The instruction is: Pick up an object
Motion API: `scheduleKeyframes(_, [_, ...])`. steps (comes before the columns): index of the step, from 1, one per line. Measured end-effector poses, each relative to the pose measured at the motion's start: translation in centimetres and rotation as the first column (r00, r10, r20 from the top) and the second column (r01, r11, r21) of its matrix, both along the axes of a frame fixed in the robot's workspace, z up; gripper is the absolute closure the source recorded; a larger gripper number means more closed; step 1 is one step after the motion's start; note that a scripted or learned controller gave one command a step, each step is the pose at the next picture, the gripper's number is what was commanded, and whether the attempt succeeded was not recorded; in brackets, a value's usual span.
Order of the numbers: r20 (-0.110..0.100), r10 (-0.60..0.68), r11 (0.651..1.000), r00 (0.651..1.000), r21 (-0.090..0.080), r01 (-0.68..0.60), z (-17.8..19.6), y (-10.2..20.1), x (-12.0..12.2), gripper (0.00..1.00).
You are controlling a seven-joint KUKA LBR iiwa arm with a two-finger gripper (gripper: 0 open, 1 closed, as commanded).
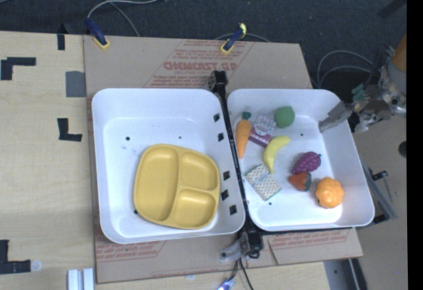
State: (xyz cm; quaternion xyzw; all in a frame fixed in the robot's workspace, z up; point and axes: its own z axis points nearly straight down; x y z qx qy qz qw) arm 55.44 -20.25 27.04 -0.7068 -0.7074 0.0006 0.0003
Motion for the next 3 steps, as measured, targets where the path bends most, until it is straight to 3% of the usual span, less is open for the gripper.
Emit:
scheduleKeyframes(1, [-0.002,-0.001,1.0,1.0,0.001,0.001,-10.6,-1.2,-7.2,0.0])
scheduleKeyframes(2, [0.004,0.001,1.0,1.0,0.0,-0.001,-18.4,2.3,-2.2,0.0])
scheduleKeyframes(3, [0.006,0.001,1.0,1.0,-0.003,-0.001,-17.4,2.2,-2.1,1.0])
